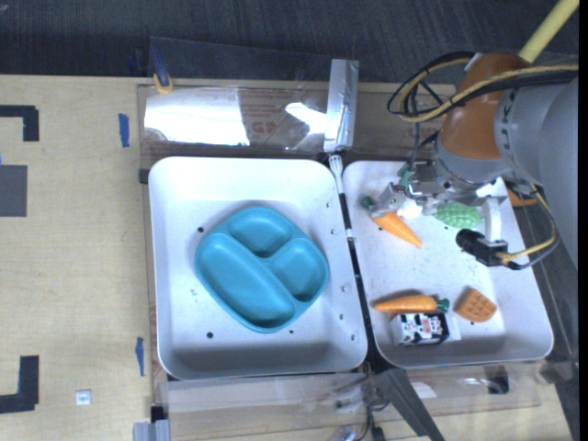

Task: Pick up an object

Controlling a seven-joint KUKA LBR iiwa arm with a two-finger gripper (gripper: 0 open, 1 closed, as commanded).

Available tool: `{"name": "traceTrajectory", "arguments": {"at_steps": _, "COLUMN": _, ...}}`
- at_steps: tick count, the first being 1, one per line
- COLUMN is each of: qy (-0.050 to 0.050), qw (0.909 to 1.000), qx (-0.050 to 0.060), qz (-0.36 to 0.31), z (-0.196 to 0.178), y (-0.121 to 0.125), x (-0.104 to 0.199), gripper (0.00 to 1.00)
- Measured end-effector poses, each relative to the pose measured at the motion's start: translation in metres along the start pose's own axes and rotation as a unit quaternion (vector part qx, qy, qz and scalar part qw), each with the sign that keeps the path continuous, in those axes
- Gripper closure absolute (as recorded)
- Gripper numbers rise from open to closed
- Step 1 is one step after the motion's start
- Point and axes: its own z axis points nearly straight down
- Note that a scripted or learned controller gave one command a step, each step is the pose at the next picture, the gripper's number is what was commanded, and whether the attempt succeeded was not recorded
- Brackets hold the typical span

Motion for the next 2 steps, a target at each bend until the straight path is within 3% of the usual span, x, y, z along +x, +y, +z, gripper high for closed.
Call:
{"name": "traceTrajectory", "arguments": {"at_steps": 1, "qy": -0.003, "qw": 1.0, "qx": -0.005, "qz": 0.0, "z": -0.01, "y": 0.004, "x": -0.002, "gripper": 1.0}}
{"name": "traceTrajectory", "arguments": {"at_steps": 2, "qy": 0.002, "qw": 0.9989, "qx": 0.01, "qz": -0.045, "z": -0.103, "y": -0.011, "x": 0.073, "gripper": 1.0}}
